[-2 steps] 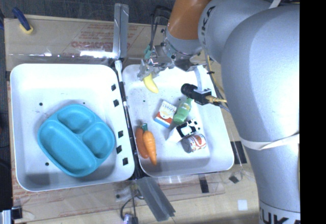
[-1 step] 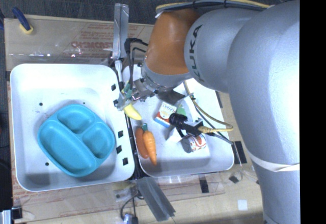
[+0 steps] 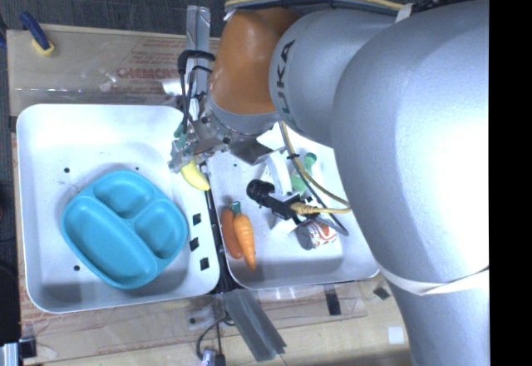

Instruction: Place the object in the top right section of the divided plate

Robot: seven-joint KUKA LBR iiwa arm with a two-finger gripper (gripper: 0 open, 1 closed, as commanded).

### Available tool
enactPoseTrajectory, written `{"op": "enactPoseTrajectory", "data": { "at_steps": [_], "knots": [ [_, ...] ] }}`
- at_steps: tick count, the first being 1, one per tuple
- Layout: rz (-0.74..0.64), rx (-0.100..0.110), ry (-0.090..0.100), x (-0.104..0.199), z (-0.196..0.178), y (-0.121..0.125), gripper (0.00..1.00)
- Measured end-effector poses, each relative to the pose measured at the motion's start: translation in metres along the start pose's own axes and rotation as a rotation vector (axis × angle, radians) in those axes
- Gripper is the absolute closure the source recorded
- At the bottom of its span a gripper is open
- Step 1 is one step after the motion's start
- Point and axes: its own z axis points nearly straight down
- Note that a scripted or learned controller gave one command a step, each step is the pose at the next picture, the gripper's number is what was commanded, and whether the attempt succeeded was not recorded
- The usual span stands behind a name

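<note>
Up and right of the blue plate (image 3: 125, 227), the gripper (image 3: 188, 152) hangs over the bins' shared rim.
A yellow banana (image 3: 196, 177) sits just under the fingertips; whether they clamp it, I cannot tell. Its long axis slants down-right. The plate's top right section lies down-left of it.

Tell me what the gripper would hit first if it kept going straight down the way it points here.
Probably the yellow banana, which shows right under the gripper at the right edge of the left bin, near the divide between the bins. Depth is hard to judge from this slanted view; the banana may already be at its fingertips.
</note>
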Motion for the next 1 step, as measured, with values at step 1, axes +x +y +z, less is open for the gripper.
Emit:
{"op": "enactPoseTrajectory", "data": {
  "at_steps": [1],
  "knots": [
    [-0.158,0.003,0.001,0.0446,0.0571,-0.0117,1.0]
  ]
}}
